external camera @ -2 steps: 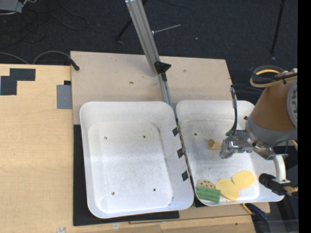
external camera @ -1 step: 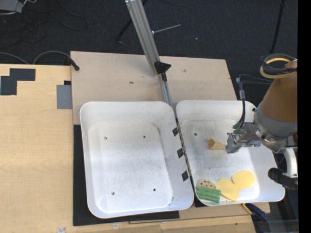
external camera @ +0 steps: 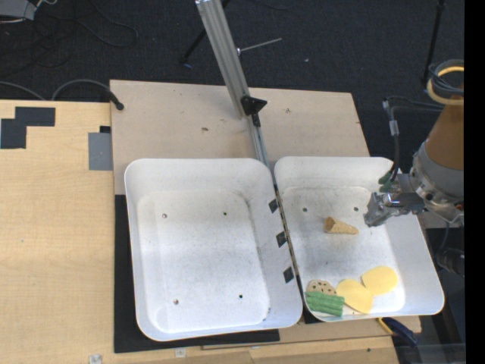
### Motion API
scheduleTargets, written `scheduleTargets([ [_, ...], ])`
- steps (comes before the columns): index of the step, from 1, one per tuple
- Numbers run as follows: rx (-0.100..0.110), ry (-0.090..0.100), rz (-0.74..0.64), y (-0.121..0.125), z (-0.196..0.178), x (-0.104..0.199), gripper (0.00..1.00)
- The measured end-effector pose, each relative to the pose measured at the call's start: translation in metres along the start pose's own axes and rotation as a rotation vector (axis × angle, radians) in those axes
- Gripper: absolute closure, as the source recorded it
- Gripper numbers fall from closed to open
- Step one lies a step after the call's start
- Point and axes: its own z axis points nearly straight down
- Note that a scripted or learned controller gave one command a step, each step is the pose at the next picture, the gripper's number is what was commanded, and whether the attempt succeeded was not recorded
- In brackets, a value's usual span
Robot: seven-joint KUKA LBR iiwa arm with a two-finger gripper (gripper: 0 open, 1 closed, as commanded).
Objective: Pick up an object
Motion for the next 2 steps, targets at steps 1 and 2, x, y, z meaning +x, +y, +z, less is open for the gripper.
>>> scheduleTargets([
  [1, 0.007, 0.003, -0.004, 0.008, 0.006, 0.056, 1.00],
  [2, 0.006, 0.002, -0.003, 0.020, 0.006, 0.108, 1.00],
])
